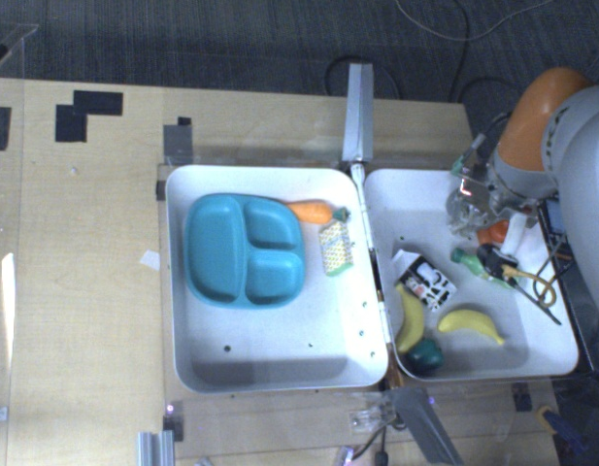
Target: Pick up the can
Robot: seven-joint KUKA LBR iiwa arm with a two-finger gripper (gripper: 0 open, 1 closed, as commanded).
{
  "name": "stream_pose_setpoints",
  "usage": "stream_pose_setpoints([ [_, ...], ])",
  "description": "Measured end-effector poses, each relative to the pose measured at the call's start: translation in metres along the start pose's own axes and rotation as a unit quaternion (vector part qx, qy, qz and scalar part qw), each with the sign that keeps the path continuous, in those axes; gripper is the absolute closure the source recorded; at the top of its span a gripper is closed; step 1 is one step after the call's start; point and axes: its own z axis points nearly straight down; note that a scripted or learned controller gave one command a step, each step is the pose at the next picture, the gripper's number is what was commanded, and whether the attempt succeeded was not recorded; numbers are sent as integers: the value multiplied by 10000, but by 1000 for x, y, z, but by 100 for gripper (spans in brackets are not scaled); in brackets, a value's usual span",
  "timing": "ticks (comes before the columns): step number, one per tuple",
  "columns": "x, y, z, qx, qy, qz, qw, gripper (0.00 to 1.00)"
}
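Reaching in from the right, the grey arm (571, 153) with its orange band (532, 124) hangs over the right bin (415, 192), and the gripper (471, 207) is down low near that bin's far right part. Whether it is open or closed I cannot tell from up here; the metal is a blur. Just beneath it sits something orange-red (493, 231), possibly the can, though it is too hidden to be sure. Beside that lies a green-handled tool (479, 260), and a black-and-white box (425, 282) sits nearer the middle. Two bananas here: one (411, 320) along the left wall, another (471, 324) near the front, with a dark green ball (425, 355) between them at the front edge. Over in the left bin (270, 367), a blue divided plate (246, 250), a carrot (314, 212) touching its far corner, and a small patterned sponge (336, 250) just right of it. Pale wooden counter (76, 260) all around.
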Motion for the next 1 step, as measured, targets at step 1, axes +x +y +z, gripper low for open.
stream_pose_setpoints([
  [1,-5,29,1,19,22,702,9975,0],
])
